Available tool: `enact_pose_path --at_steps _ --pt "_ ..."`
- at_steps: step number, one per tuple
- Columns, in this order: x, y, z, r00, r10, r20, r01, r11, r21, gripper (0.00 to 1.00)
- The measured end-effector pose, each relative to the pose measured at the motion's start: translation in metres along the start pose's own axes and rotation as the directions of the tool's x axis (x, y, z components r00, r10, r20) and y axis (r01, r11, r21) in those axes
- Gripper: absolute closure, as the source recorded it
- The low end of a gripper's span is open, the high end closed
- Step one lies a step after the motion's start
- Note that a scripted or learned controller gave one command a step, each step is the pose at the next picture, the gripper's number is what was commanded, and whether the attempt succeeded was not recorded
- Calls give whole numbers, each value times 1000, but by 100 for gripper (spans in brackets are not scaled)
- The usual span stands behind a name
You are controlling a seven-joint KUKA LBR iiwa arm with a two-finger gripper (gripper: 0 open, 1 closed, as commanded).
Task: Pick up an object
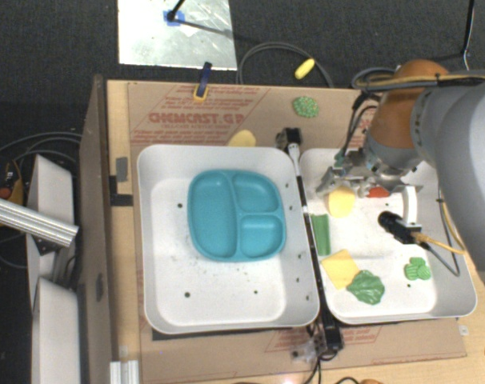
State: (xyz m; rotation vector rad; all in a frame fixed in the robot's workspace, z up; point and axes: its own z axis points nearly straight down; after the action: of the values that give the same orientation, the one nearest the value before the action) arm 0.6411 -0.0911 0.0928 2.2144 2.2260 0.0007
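Left bin (158, 238): holds a blue divided plate (234, 214), lying flat, well left of the yellow ball (341, 204).
Right bin (450, 290): the ball sits near its upper-left corner in view.
Claw (350, 181) hangs just above the ball in view. Can't tell if it's released or clenched.
Small red piece (378, 191) is just right of the ball, partly under the claw.
Green stick (321, 234) lies just below the ball, along the bin's left wall.
Yellow wedge (339, 267) is further below, with a green leafy lump (366, 287) touching its lower right.
Small green cluster (418, 270) is well to the ball's lower right.
On the desk (194, 118), well above the ball: a round green disc (306, 106).
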Motion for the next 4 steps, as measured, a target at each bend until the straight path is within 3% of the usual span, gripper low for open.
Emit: enact_pose_path --at_steps 1,2,3,4 --pt "-1 1 -12 1000 -2 2 2 1000 -3 100" --pt "-80 22 -139 1000 8 8 -8 1000 -16 100" --pt "-74 20 -130 1000 2 1 -2 1000 -2 0" --pt "-92 27 -80 1000 5 0 -5 1000 3 0"
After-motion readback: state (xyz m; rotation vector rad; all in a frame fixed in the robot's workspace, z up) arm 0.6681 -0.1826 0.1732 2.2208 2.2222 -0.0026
